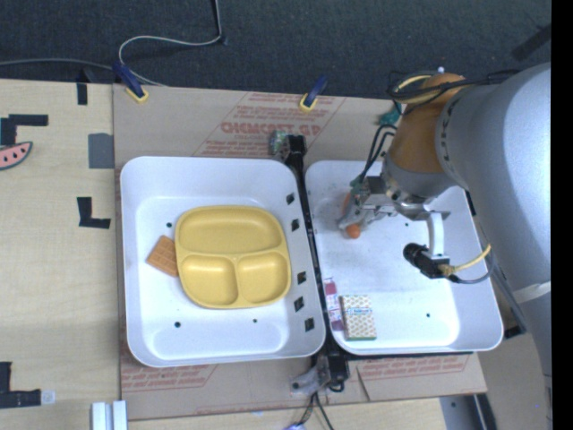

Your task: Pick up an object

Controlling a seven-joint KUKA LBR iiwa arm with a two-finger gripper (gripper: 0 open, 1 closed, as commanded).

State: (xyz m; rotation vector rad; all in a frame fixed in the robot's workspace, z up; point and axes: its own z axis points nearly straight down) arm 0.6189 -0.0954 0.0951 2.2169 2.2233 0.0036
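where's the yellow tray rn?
The yellow divided tray lies in the middle of the left bin, partly over a tan cracker-like piece at its left edge.

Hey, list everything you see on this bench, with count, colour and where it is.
Bins: two, white, side by side on cardboard.
Divided plate: one, yellow, middle of the left bin.
Flat piece: one, tan-orange, tucked under the plate's left edge.
Small box: one, light with green print, right bin's near left corner.
Small object: one, orange, right bin, at the tool's tip.
Clamps: two, yellow and blue, cardboard's far edge.
Arm: one, grey with orange band, from the right.
Tool: one, over the right bin.
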